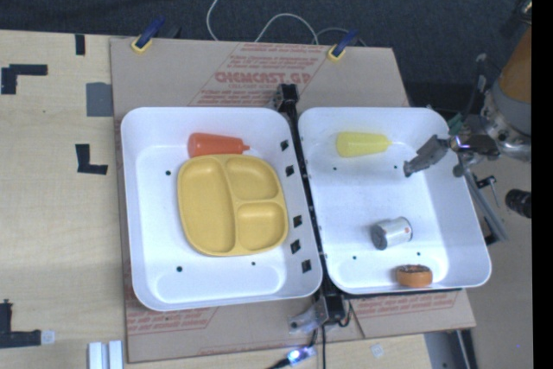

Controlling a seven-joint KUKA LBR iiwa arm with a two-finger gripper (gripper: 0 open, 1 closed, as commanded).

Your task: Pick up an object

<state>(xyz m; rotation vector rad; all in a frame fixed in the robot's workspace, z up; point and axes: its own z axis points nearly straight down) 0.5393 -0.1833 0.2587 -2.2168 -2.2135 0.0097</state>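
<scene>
My gripper (437,163) hangs over the right edge of the right bin (449,212), open, with nothing between its fingers. One dark finger (422,158) points left over the bin floor. A pale yellow corn-shaped piece (361,143) lies at the bin's back, left of the gripper. A small silver can (391,232) lies on its side in the middle of the bin, below the gripper. An orange round piece (414,275) rests on the front wall.
The left bin (143,186) holds a yellow divided plate (232,204) and an orange-red carrot-like piece (216,143) behind it. Black clips run along the seam between the bins (298,186). A white cable (285,20) loops behind the bins.
</scene>
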